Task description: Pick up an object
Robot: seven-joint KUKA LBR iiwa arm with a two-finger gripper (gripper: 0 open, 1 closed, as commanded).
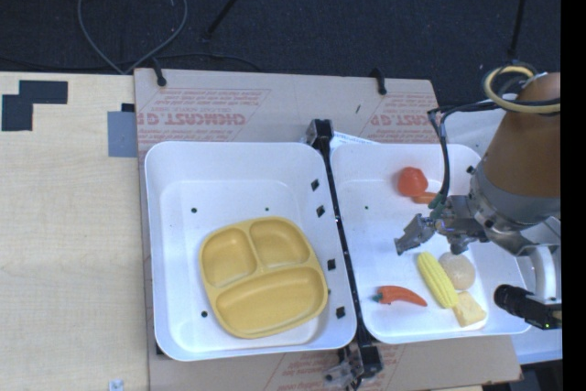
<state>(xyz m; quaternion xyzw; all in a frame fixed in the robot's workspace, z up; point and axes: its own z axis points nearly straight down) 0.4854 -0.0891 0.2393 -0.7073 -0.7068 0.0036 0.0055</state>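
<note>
Two shallow white bins sit side by side on a cardboard sheet, the left bin (174, 197) holding a yellow divided plate (263, 276) with three compartments, nothing visible in any of them. The right bin (375, 197) carries the loose objects: a red-orange piece (413, 182) near its far side, part of it hard to make out where a dark cable crosses beside it; an ear of corn (437, 278) lying at a slant toward the near edge; a pale round object (458, 271) touching the corn on its right; a yellow wedge-like piece (470, 309) just beyond the corn's near end; and a small red-orange pepper or carrot shape (400, 296) lying apart to the corn's left, its exact kind too small to tell. The arm (526, 151) comes in from the right, its upper part cut off by the frame's edge, and its bulk covers the right wall of the bin. The gripper (430, 232) hangs low over the right bin, just above the corn's far end and the pale round object, its metal parts a dark tangle; whether it is spread or closed cannot be told, and nothing can be seen gripped in it.
</note>
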